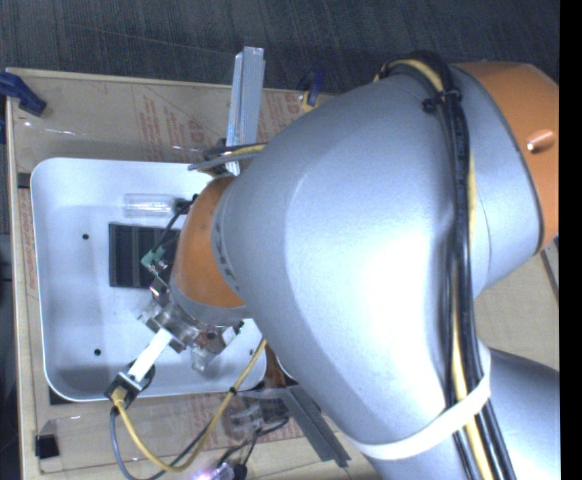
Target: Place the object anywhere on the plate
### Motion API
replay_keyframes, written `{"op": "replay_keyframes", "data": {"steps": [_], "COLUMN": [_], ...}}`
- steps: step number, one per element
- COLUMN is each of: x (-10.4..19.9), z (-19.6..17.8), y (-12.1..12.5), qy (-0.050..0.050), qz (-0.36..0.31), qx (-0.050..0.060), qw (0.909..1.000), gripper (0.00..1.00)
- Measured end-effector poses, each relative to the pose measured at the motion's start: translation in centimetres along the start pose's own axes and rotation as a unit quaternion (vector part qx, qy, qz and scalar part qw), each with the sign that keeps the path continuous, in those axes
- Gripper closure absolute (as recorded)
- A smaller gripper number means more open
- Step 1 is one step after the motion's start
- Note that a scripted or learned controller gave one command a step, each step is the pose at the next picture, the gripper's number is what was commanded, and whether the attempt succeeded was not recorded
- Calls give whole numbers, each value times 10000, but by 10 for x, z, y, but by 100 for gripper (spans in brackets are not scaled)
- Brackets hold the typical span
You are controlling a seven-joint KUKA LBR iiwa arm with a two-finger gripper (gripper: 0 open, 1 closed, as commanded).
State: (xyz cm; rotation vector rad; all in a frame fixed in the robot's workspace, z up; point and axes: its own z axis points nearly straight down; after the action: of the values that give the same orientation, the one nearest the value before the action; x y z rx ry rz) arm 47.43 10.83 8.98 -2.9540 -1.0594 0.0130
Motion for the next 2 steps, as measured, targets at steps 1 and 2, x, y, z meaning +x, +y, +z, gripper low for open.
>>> {"op": "replay_keyframes", "data": {"steps": [1, 2], "x": [1, 26], "z": [-9, -6], "y": [-1, 22], "qy": [-6, 14], "qz": [-46, 53], "qx": [0, -4], "qw": [10000, 10000], "gripper": [100, 100]}}
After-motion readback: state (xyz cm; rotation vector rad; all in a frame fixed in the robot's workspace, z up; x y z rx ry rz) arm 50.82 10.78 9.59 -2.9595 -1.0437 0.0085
